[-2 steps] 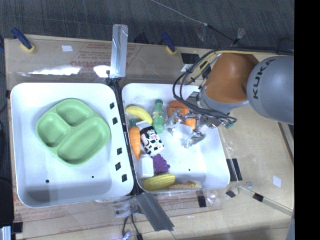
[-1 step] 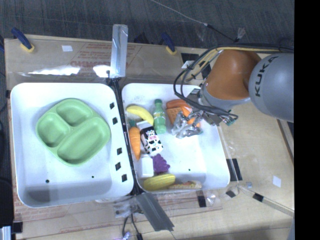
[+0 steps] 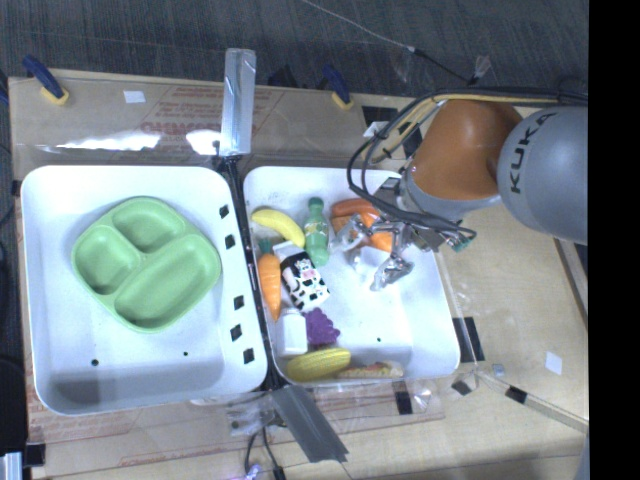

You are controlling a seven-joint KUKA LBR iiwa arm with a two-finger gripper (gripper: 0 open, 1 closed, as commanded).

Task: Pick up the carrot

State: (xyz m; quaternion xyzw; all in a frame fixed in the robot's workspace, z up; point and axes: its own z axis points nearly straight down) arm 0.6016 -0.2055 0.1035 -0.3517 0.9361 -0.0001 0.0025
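The carrot (image 3: 269, 284) is an orange tapered piece lying lengthwise against the left wall of the right bin (image 3: 430, 308), between a banana and a white block. My gripper (image 3: 374, 261) hangs over the middle right of that bin, well to the right of the carrot and apart from it. Its two metal fingers (image 3: 394, 270) are spread open, with bare bin floor showing between their tips. An orange toy (image 3: 356, 211) lies partly under the wrist, just behind the fingers.
Around the carrot lie a banana (image 3: 278, 225), a green bottle (image 3: 316, 230), a black-and-white cow toy (image 3: 305, 281), purple grapes (image 3: 321, 325), a white block (image 3: 293, 334) and a yellow corn cob (image 3: 318, 363). The left bin holds a green divided plate (image 3: 147, 261).
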